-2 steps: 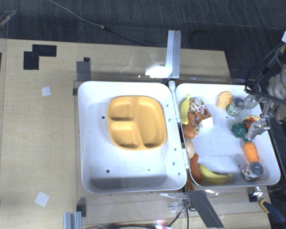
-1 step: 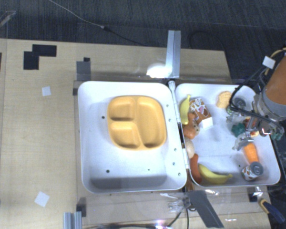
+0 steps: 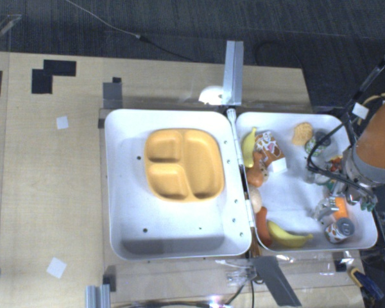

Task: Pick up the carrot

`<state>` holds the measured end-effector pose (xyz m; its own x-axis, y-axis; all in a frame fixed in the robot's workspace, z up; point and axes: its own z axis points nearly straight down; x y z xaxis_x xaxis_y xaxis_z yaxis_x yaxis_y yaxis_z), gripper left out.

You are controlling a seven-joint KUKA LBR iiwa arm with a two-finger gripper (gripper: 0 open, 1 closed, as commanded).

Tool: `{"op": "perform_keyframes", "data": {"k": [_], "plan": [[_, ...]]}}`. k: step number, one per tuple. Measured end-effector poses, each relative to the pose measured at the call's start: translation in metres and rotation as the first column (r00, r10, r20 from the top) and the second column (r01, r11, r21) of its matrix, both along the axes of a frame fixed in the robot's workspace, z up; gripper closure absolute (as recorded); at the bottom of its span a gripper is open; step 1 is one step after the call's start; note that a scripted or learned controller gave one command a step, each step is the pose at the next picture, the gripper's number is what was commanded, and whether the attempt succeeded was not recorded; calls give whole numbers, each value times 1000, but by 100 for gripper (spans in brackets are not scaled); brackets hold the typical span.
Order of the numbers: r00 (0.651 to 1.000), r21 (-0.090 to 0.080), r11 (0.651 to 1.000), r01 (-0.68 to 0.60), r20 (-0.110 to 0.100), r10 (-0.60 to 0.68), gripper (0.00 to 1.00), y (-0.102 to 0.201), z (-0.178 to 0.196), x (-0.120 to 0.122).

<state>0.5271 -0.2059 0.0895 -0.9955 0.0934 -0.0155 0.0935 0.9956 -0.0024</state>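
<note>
Wooden bench (image 3: 45,204) carries the right bin (image 3: 289,197), which I use as the reference for every place. Left bin (image 3: 115,172) sits touching the right bin's left wall and holds a yellow divided plate (image 3: 183,164). Arm (image 3: 378,146) comes in over the right bin's right wall. Banana (image 3: 289,236) lies along the right bin's near wall, and a snack packet (image 3: 267,149) is in its far-left part. Small can (image 3: 340,230) stands in the right bin's near-right corner. Carrot (image 3: 338,205), as best I can judge, is the short orange piece just beyond that can, in the right bin's right part. Gripper (image 3: 327,209) is low over the same spot, right at the carrot. Cables and blur hide it, so I can't tell if it is wide, narrow or gripping anything. Handling guess: light, stiff, smooth and tapered, so it may slide or roll. Best to take it across the thick middle, not the tip, and keep off the can.
</note>
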Motion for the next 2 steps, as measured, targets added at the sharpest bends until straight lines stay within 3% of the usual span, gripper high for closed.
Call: {"op": "perform_keyframes", "data": {"k": [1,2], "plan": [[1000,-3,1000,-6,9,6,100,1,13,4],[1000,1,1000,24,-5,-24,100,0,47,-28]]}}
